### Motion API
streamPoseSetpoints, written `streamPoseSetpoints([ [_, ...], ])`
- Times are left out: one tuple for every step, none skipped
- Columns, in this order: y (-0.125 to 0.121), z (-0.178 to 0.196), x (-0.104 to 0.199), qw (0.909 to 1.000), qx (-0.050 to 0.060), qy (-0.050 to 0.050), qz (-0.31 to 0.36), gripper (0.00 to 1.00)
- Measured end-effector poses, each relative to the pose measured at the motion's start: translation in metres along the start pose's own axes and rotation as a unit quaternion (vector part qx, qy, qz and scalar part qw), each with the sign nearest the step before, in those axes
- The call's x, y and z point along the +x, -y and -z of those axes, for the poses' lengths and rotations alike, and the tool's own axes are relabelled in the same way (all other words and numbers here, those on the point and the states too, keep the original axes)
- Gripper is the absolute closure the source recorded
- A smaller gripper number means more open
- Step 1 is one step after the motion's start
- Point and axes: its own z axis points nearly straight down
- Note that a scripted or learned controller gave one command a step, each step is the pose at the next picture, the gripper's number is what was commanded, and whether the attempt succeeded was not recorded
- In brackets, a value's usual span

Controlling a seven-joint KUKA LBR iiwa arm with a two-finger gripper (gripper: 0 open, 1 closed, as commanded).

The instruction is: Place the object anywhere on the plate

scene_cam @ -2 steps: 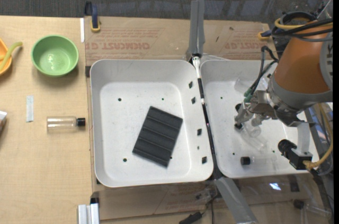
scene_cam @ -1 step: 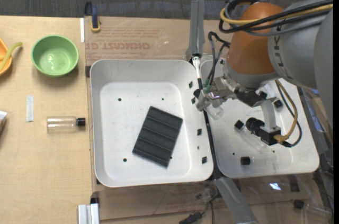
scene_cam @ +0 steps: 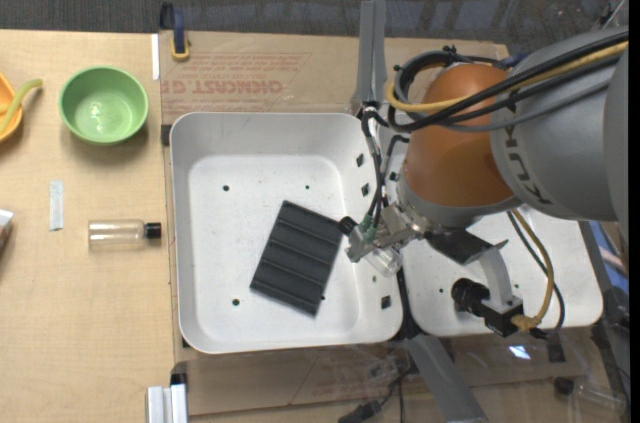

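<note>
Count for you: 2 white bins, 1 black ribbed plate (scene_cam: 297, 258), 1 arm (scene_cam: 560, 141), 1 gripper (scene_cam: 372, 246). The plate lay flat and skewed on the floor of the left bin (scene_cam: 225, 211), nothing resting on it. The right bin (scene_cam: 565, 256) sat to the plate's right, approx. half of it covered by the arm. The gripper hung just off the plate's right edge, over the bin wall nearest it.

Off to the plate's left, on the bare bench, you had 1 green bowl (scene_cam: 104, 105), 1 clear bottle (scene_cam: 122, 231) w/ black cap lying on its side, and 1 small white strip (scene_cam: 56, 206). The bowl was farther back than the plate; the bottle was about level w/ it.

Hard to make out: you couldn't tell whether the gripper was open or closed, or whether it had hold of anything, as the tip was a blurred pale-and-green cluster. No separate object for placing could be picked out. Farthest left of the plate, 1 orange thing (scene_cam: 8, 111) was cut off by the frame edge.
</note>
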Motion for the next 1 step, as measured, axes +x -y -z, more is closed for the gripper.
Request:
streamPoseSetpoints([
  [0.0000,0.0001,-0.0004,1.0000,0.000,0.000,0.000,0.00],
])
